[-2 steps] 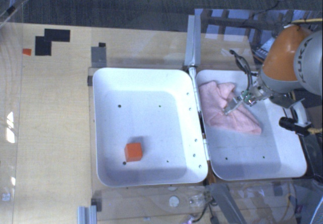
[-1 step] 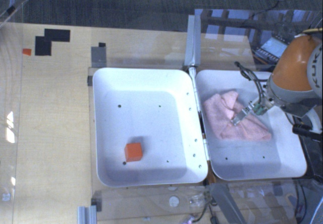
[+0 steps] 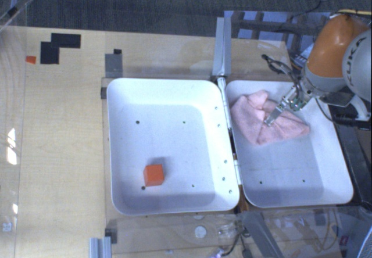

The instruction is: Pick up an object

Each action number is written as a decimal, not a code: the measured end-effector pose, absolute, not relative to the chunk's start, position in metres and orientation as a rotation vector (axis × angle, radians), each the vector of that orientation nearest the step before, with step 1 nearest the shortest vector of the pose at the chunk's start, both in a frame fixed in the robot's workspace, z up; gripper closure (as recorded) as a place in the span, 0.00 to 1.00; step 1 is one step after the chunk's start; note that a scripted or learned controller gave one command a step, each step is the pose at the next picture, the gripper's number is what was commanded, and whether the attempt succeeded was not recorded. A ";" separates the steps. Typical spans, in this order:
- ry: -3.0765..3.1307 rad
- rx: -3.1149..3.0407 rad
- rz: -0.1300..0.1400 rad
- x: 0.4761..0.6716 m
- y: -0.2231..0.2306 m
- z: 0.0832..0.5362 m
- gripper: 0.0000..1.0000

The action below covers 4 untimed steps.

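The two-finger gripper (image 3: 271, 119) presses into the crumpled pink cloth (image 3: 264, 122) in the right white bin (image 3: 302, 190), right of centre (whether it pinches, I cannot tell); next comes closing and lifting.

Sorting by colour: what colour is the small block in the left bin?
Orange block, seen clearly in the camera view.

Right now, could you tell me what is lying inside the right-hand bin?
A crumpled pink cloth lies in the right-hand bin's upper-left part, with the claw resting on top of it. Whatever is beneath the cloth is covered; bare white floor shows around it.
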<state>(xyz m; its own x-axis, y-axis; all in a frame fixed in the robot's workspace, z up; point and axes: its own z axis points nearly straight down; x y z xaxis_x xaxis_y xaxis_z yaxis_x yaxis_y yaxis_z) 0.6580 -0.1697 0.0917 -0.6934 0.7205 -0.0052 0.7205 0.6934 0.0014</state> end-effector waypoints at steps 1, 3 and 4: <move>2.874 1.220 0.008 0.662 -0.168 0.106 1.00; 2.853 1.269 0.007 0.662 -0.129 0.273 1.00; 2.918 1.110 0.006 0.667 -0.123 0.350 1.00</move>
